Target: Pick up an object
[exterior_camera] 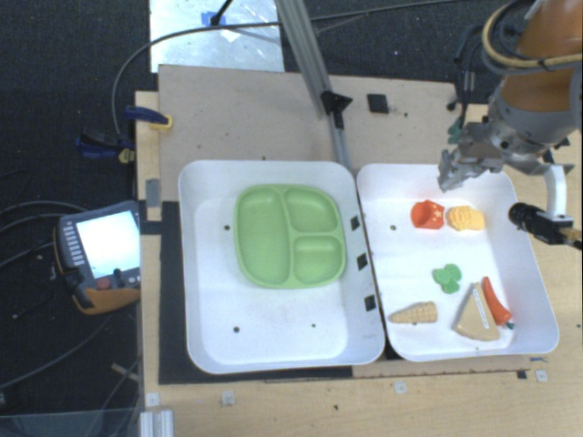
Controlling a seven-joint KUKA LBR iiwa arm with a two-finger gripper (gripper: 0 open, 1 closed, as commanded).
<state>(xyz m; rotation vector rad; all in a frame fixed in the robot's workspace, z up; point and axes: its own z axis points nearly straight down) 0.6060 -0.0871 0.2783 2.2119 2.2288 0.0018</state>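
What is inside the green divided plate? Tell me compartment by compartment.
The green divided plate sits in the left bin. All three of its compartments show bare green bottoms with nothing in them. What lies under the plate is covered and cannot be seen.

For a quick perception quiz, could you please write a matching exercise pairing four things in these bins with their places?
Things:
1. green divided plate
2. orange toy piece
3. green toy piece
4. cone-shaped toy

Places:
A. right bin, near its middle
B. left bin
C. right bin, front left part
D. right bin, just below the end effector

Pairs: 1-B, 2-D, 3-A, 4-C
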